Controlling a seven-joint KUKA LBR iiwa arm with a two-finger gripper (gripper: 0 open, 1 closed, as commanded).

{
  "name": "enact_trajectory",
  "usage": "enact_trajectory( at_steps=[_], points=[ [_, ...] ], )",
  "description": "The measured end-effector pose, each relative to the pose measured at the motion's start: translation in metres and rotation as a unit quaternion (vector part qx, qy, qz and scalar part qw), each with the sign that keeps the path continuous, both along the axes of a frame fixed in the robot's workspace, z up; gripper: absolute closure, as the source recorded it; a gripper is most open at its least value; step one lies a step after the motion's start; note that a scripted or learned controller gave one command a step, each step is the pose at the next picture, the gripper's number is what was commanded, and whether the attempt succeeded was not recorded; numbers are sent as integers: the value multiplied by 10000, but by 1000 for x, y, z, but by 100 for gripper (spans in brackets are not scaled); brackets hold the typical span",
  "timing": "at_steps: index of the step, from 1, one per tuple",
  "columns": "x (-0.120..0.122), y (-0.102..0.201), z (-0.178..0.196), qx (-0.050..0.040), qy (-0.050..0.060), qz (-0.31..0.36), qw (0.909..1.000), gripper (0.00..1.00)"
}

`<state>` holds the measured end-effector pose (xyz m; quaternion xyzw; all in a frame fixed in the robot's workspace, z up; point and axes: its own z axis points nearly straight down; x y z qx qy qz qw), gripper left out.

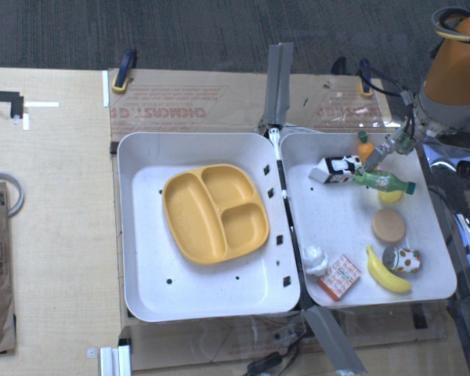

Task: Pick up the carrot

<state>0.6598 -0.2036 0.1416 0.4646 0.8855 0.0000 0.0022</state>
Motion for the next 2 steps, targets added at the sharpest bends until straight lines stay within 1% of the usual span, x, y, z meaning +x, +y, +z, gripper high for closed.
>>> enact_trajectory(
  at_steps=[1,2],
  points=[
    [4,-13,-23,15,-51,-1372,9905,0],
    [-60,-19,32,6,10,-1062,9943,0]
  ],
)
